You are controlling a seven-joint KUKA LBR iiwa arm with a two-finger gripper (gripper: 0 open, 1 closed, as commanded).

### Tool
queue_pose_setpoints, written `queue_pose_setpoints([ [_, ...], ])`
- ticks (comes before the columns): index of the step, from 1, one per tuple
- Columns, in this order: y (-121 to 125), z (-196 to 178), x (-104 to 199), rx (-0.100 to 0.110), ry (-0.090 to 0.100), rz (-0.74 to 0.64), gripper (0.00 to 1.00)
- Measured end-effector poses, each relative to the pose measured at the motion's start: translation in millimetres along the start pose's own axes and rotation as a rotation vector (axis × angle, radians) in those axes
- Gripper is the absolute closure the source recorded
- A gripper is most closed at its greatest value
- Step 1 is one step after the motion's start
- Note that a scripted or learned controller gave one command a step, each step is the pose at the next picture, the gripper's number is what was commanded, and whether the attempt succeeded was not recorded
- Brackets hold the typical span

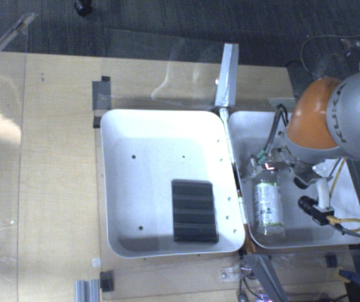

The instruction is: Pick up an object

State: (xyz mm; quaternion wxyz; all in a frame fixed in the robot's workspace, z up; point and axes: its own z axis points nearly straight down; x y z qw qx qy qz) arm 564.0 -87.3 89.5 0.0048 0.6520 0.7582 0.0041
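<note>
Two white bins sit side by side on the desk (54, 187). The left bin (123, 168) holds a black ribbed block (194, 211) near its front wall. The right bin (246, 131) holds a clear bottle (267, 207), lying lengthwise. The jaws (268, 165) hang just above the bottle's cap end.

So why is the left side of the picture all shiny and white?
In the camera view, light bounces off a clear sheet over the wooden bench, making pale glare patches at the left edge; the left bin looks bright and even, with soft shadow along its bottom wall beside the black ridged block; the bottle looks slightly blurry.
</note>
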Motion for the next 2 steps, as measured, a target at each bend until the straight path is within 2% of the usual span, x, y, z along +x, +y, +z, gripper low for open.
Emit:
queue_pose_setpoints([
  [1, 3.2, -11.3, 1.1, -0.007, 0.0, -0.003, 1.0],
  [2, 82.2, -95.0, 20.7, 0.007, 0.002, -0.132, 1.0],
])
